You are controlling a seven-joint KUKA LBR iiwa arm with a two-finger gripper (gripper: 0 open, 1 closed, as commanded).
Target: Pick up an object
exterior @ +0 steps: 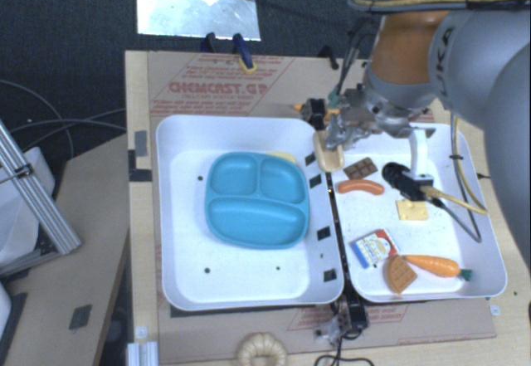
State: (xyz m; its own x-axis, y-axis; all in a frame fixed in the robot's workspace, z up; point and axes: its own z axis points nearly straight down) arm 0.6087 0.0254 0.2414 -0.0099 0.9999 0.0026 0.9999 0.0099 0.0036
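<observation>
**Gripper** (333,142): low over the far end of the wall between the two bins. Whether it is open or closed cannot be told, nor whether it has hold of anything.

**Tan block** (330,161): directly beneath the gripper tip and touching or nearly touching it, on the dividing wall.

**Brown ridged square** (360,168): just beside the gripper on the right-bin side, slightly nearer the camera.

**Sausage** (361,187): near, just past the brown square from the gripper.

**Yellow cheese slice** (411,210): further out from the gripper, in the middle of the right bin (489,261).

**Small carton** (372,247), **round waffle** (400,274), **carrot** (431,265): well apart from the gripper, grouped at the right bin's near end. The carrot's thick end touches the waffle.

**Blue sectioned plate** (255,198): on the gripper's other side, in the middle of the left bin (178,215).

**Pale yellow piece** (284,158): near the gripper in the left bin, mostly hidden behind the plate's far rim.
</observation>
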